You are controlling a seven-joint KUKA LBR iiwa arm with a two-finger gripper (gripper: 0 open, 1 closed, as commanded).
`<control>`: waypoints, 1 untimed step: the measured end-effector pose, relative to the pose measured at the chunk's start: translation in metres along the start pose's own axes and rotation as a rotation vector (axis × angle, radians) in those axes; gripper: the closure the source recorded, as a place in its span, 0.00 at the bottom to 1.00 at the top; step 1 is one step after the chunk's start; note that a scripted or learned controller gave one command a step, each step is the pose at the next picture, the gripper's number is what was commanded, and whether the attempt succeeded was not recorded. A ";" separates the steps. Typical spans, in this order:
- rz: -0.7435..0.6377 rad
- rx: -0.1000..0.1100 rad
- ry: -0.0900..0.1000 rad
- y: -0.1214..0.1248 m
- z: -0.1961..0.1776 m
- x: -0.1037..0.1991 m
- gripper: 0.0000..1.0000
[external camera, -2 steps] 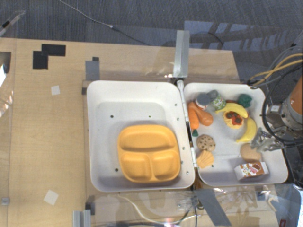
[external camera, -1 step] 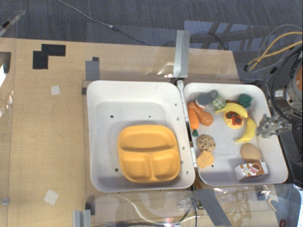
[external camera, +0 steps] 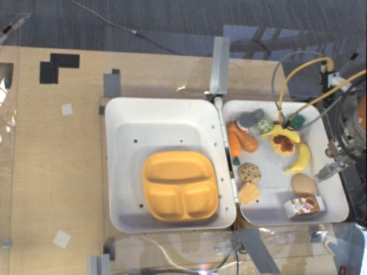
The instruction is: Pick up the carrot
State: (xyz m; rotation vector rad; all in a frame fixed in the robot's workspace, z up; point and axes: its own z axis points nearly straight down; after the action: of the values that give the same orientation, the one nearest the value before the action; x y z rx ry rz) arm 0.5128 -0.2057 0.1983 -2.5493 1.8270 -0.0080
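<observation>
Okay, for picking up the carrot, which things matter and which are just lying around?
Needed for the job:
carrot
gripper
right bin

Just lying about:
banana
cookie
yellow tray
left bin
small carton

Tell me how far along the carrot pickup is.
Nothing looks done yet. The carrot lies in the right bin, against its left wall beside a drumstick. The gripper sits at the bin's right edge, well apart from it. Reaching across, grasping and lifting all remain.
</observation>
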 end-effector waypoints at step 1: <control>-0.359 -0.003 -0.005 0.018 0.056 -0.026 1.00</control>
State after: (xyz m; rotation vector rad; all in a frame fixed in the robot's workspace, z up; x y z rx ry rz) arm 0.4877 -0.1864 0.1418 -2.8352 1.3436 -0.0004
